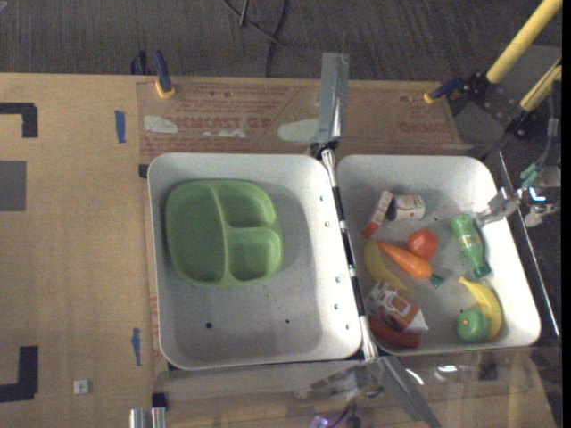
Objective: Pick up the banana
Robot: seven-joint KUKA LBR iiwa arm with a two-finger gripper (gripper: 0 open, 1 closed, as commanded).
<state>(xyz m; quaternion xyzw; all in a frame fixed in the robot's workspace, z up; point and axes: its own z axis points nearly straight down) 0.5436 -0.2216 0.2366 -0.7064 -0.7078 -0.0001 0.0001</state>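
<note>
**Two white bins on a bench, toy food in the right one**

Seen from above at a slant, a cardboard-covered bench (pixel 71 266) carries two shallow white bins side by side. The left bin (pixel 178 341) holds a green divided plate (pixel 223 231) with three compartments, lying flat toward the bin's upper left.

The right bin (pixel 446 172) holds a scatter of toy food. The banana (pixel 484 301) lies near the lower right corner, curved, with a green apple (pixel 473 325) touching its lower end. A green bottle (pixel 469 246) lies just above the banana. Near the middle is an orange carrot (pixel 407 261), lying over a second yellow piece (pixel 378 266) beside the bin's left wall. A red tomato (pixel 423 242) sits just above the carrot. A small white can (pixel 409 207) and a red-and-white packet (pixel 379 213) lie toward the upper left. A printed carton (pixel 393 304) and a dark red sausage (pixel 393 333) rest near the lower left corner. Their labels are too small to read.

The pincer (pixel 507 205) sits at the bin's right rim, above the bottle and well apart from the banana; whether it is apart or together cannot be told, and nothing is seen in it.

Red printing on the cardboard behind the bins is too faint to read. Blue tape marks and clamps sit along the bench.
</note>
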